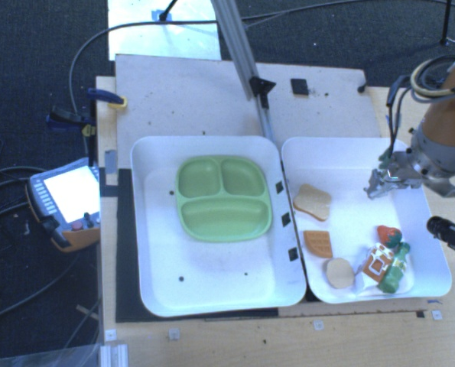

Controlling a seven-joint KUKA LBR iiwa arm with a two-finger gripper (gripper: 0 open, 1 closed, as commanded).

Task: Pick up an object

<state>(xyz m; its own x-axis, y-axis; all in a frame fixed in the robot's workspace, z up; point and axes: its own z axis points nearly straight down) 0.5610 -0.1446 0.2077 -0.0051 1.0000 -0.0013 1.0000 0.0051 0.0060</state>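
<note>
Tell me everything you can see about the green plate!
The green plate is pale green and looks like smooth plastic. It has rounded corners and three hollows: two small ones at the far side and one long one at the near side. All three look bare. It lies flat, right way up, in the left bin, toward that bin's far half and a bit turned. It rests on the bin's white floor, and nothing else touches it. The food pieces are all in the other bin.

Light was bright and even from overhead; the white bins (212,297) glared slightly, shadows stayed faint, the dark floor (28,37) looked grainy, and the whole picture was a little soft.
</note>
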